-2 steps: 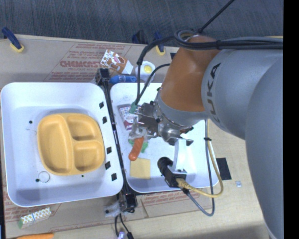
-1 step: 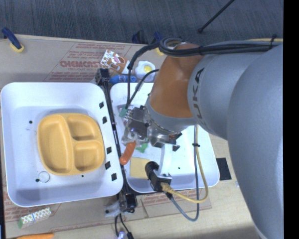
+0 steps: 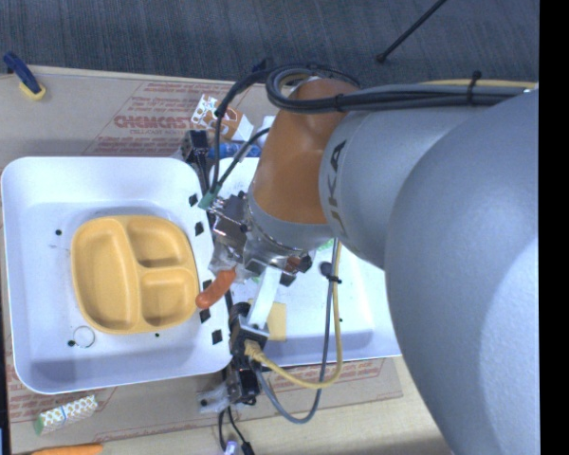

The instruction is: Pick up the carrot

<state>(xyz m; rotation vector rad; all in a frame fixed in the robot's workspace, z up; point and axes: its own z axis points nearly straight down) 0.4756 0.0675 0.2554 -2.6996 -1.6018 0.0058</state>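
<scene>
Between the two white bins, at the inner edge of the left bin [image 3: 38,188], the carrot [image 3: 214,289] lay tilted, its lower end near the corner of the yellow divided tray [image 3: 133,273] that sat in that bin. Its upper end met the jaws [image 3: 235,271] of the arm, but whether they were wide, narrow or closed on the carrot could not be told, since the wrist hardware covered them. Over the right bin [image 3: 360,335] the grey arm [image 3: 436,235] with its orange band [image 3: 299,164] reached in and hid most of that bin. A pale yellow block [image 3: 278,321] rested in the right bin, just beside the wrist. Black and yellow cables [image 3: 294,377] hung from the wrist down past the bin's near edge onto the cardboard-covered table [image 3: 123,112].
</scene>
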